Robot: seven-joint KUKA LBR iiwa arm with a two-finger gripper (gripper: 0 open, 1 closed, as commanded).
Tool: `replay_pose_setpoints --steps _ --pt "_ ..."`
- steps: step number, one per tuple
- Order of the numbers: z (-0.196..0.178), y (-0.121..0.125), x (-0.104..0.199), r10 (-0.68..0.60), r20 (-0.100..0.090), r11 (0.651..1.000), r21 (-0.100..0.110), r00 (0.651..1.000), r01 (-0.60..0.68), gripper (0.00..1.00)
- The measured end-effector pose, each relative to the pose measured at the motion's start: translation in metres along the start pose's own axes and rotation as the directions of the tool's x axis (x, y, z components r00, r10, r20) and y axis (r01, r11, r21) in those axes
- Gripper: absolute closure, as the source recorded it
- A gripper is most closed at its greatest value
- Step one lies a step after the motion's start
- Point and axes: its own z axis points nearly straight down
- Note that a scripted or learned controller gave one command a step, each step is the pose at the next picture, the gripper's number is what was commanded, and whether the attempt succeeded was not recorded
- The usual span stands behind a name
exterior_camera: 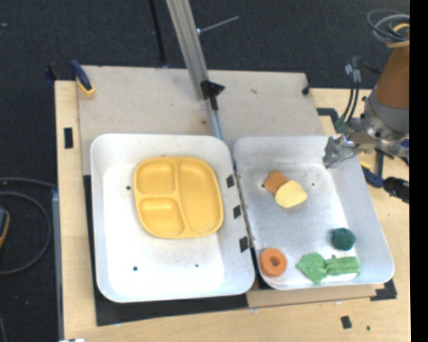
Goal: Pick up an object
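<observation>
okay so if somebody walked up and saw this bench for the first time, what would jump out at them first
Most likely the yellow divided plate, lying alone in the left bin. Next, the small bright items scattered in the right bin: an orange ring and a green toy near its front edge, a pale yellow piece touching a brown one in the middle. The gripper sits over that bin's far right corner.

Arm enters at right, orange band uppermost; gripper [335, 152] hangs above the right bin's [357, 184] far right corner, fingers indistinct.
</observation>
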Motion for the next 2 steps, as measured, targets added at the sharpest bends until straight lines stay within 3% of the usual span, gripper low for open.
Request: replay_pose_setpoints --steps 1,2 --pt "-0.047 0.002 -0.002 0.0 0.0 1.0 -0.001 1.0 0.0 1.0" --pt "-0.048 0.012 0.058 -0.004 -0.003 1.0 0.004 1.0 0.004 1.0"
